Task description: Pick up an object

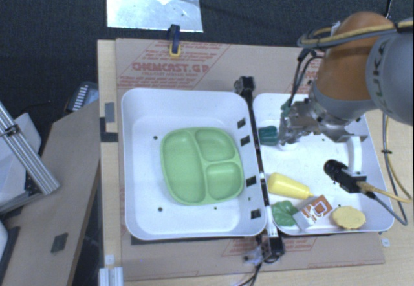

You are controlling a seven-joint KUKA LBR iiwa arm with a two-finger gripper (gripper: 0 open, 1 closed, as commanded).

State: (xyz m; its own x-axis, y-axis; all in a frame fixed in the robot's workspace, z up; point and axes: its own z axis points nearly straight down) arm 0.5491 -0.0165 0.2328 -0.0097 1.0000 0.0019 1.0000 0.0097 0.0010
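Reaching in from the right, the grey-and-orange arm [362, 58] lowers its tool [289, 134] over the upper left corner of the right bin [375, 149]; how wide the tool stands cannot be told from here. A teal block [267, 133] lies just beside the tool, on its left, against the bin's inner wall. Nearer the front sit a yellow cone-shaped piece [289, 186], a green item [282, 212], a small orange-and-white box [314, 209] and a yellow disc [348, 217]. The left bin [139, 116] holds a green divided plate [201, 165]. Both bins rest on cardboard [174, 65] on the tabletop, above dark carpet [52, 13].
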